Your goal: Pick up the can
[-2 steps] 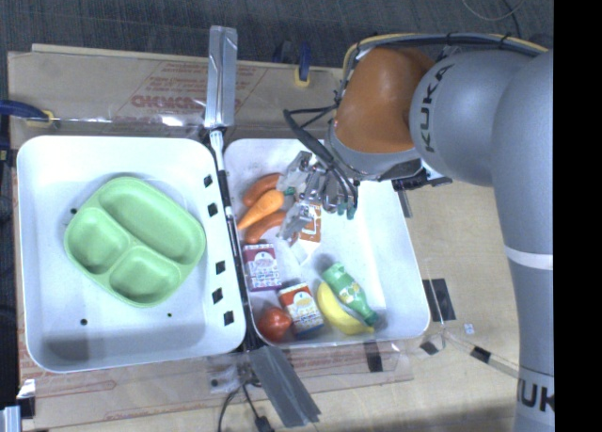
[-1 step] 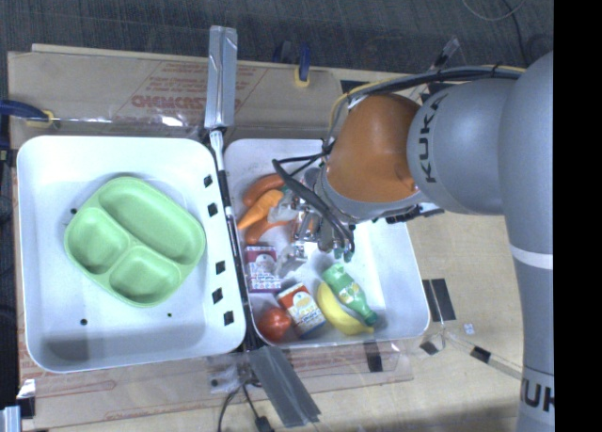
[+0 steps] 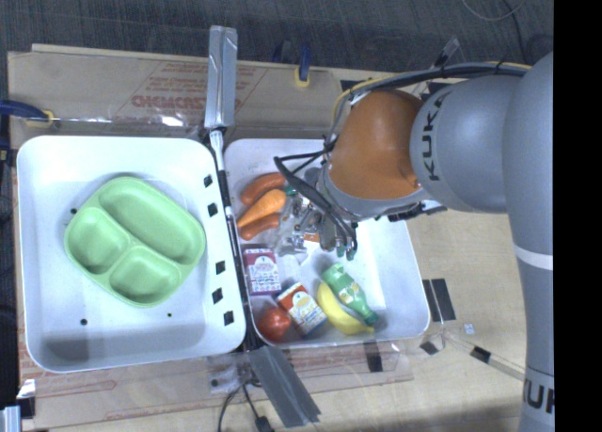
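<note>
The can (image 3: 262, 270) is dark red with a pale label and lies on its side by the left wall of the right bin (image 3: 406, 270). My gripper (image 3: 306, 230) hangs low in the middle of that bin, under the orange wrist band. It is just right of and slightly behind the can, close to the orange items. Its metal parts blur into the clutter beneath.
Two orange carrot-like pieces (image 3: 262, 202) lie behind the can. In front of it are a red tomato (image 3: 274, 323), a small carton (image 3: 303, 309), a banana (image 3: 337, 312) and a green bottle (image 3: 348, 293). The left bin (image 3: 47, 232) holds a green divided plate (image 3: 136, 237).
</note>
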Robot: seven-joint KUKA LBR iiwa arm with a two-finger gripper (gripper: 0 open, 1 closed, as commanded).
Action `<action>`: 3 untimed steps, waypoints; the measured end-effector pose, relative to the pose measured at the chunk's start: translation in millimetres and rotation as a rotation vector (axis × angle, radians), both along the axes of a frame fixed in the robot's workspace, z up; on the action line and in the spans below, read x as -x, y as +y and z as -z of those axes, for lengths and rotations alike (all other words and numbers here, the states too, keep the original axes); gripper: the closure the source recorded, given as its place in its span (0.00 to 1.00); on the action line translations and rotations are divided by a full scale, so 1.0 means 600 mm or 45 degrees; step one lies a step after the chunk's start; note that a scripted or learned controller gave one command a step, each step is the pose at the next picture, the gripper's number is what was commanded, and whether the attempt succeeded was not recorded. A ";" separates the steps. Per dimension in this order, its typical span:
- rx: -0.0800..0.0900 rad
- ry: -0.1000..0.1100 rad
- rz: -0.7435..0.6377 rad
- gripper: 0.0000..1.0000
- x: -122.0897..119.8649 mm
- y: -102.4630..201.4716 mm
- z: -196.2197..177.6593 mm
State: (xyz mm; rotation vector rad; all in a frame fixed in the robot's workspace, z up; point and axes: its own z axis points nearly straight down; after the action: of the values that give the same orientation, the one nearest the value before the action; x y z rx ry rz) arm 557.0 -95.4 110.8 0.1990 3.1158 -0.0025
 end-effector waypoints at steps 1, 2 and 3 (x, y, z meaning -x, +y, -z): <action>-0.007 0.015 0.371 1.00 -0.010 -0.010 0.028; -0.012 0.020 0.898 1.00 -0.050 -0.044 0.030; -0.010 0.020 0.762 1.00 0.034 -0.075 -0.318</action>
State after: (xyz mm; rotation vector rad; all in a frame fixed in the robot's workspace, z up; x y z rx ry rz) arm 536.5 -140.7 301.5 1.1147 2.9345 -0.0005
